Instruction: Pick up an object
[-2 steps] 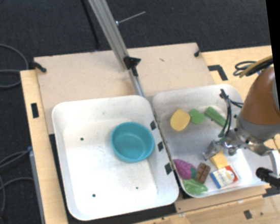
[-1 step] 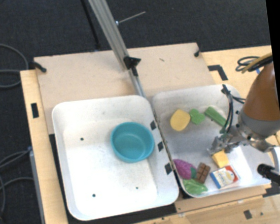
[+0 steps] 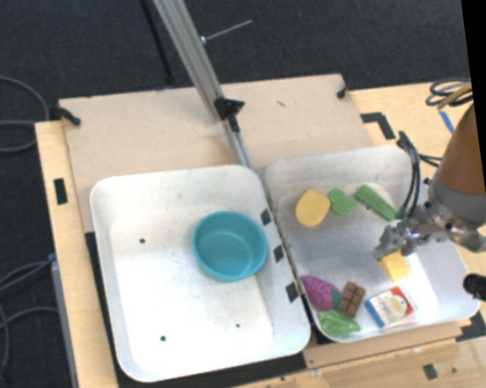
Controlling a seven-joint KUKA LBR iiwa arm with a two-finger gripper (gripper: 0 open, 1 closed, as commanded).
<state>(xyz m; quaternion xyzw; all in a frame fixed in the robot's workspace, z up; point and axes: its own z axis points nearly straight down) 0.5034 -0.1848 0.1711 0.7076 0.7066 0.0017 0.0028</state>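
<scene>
Yellow block (image 3: pixel 395 266), small, boxy, beneath metal gripper (image 3: pixel 398 244); glossy white bin (image 3: pixel 346 166).

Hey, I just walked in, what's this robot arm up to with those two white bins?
The arm reaches in from the right, and its gripper is low over the right bin, just above a small yellow block. Whether it has a grip cannot be told. Other small items lie around it, including a yellow piece. A blue bowl sits in the left bin.
</scene>
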